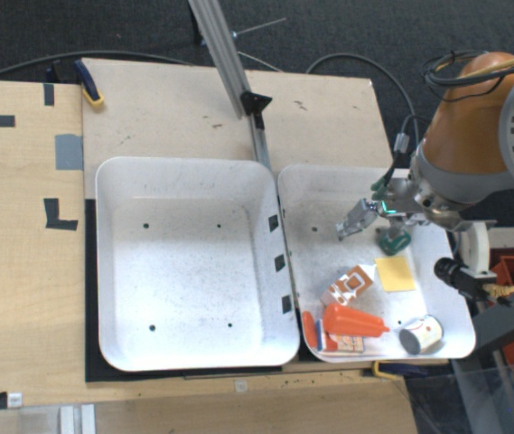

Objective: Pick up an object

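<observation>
on the far left the bench [22, 242] is bare wood marked with grey tape. next comes the left bin [112, 269], a shallow white tray with only small dark holes showing in its floor, so it looks like the place where picked things would be dropped. a slanted metal rail [220, 43] runs down to the seam between the two trays.

the right bin [297, 206] carries everything worth picking, all crowded into its near half: a brown and white packet [350, 286], an orange cone-shaped toy [354, 321] lying on its side over a printed card, a yellow block [396, 275], a small white and grey cup [421, 334] tipped over in the corner, and a green object [395, 240] farther back.

the hand [358, 221] hangs low over the bare floor at the middle of the right bin, just left of the green object, with nothing visibly between its fingers; whether they are apart or together i cannot tell. the grey and orange arm [473, 125] reaches in from the right. judging by that, no grasp is made yet, and the green object is the nearest target.
</observation>
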Robot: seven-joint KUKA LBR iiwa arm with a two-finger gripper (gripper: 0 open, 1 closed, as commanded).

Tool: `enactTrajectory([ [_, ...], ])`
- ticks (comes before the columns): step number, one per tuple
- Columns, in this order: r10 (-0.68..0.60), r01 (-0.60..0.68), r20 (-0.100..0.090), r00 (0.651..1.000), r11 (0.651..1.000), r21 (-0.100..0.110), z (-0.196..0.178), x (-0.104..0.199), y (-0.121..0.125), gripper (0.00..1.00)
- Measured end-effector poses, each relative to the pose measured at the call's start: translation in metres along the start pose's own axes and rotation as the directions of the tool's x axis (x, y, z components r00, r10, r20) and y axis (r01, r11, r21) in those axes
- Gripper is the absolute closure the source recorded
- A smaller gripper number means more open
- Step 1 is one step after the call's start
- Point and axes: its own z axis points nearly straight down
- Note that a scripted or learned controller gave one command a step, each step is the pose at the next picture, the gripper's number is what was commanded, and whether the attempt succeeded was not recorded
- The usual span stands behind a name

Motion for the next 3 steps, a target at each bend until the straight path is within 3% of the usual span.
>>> enactTrajectory([
  [2,0.002,-0.002,0.000,1.000,1.000,0.006,0.099,-0.005,-0.004,0.00],
  [3,0.000,0.000,0.001,1.000,1.000,-0.004,0.135,-0.004,-0.002,0.00],
])
